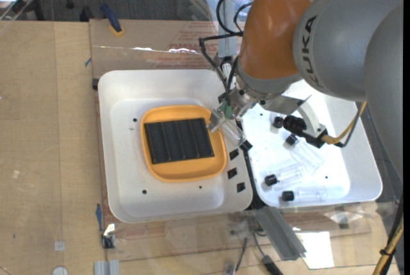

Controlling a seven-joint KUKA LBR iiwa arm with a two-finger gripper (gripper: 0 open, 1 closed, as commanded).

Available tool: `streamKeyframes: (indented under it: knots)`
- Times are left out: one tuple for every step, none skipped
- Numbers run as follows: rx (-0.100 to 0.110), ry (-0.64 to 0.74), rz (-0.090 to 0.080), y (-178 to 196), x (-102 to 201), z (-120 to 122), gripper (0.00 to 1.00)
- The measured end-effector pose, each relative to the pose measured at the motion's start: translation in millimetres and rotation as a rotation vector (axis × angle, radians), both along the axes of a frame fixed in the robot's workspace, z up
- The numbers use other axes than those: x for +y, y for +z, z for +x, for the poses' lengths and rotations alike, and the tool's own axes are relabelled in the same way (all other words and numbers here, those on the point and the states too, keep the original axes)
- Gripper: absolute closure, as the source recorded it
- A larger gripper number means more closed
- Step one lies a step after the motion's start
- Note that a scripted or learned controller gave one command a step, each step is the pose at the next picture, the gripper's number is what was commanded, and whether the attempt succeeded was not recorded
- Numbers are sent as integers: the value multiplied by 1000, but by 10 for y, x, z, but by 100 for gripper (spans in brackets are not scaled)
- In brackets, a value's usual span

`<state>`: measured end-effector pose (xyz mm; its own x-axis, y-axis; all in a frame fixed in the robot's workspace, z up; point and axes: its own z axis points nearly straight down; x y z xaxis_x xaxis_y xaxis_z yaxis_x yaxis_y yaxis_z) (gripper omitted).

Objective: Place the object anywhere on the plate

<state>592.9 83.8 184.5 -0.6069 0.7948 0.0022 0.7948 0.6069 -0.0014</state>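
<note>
While the gripper (pixel 221 118) hangs over the top right corner of the orange plate (pixel 154 168), I can't tell if it is open or closed. The wrist of the arm (pixel 346 36) shadows it, and the tip is a blur of metal and a green speck. I can't tell if it carries anything either.

The plate sits mid left bin (pixel 128 203), with a black ridged insert (pixel 178 141) covering most of its floor. The likely task things are the clear vials (pixel 291 172) with black caps. They lie loose in the right bin (pixel 365 184), near its front edge and well apart from the plate.

Risks as I judge them:
- Empty release. If nothing is between the jaws, opening here does nothing and the try is wasted.
- Edge drop. The tip is at the plate's rim, not over the middle. A round vial let go here could hit the raised lip and roll off towards the left bin's right edge.
- Ridges. The insert's grooves run front to back. A vial landing across them may bounce or skid.
- Contact. The tip looks low and near the rim, so a push down or left could shove or tilt the plate.

I'd want the tip further in over the insert before any release.
</note>
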Motion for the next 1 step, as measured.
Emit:
streamKeyframes:
  knots:
    - [0, -1, 0, 0, -6, 1, 0]
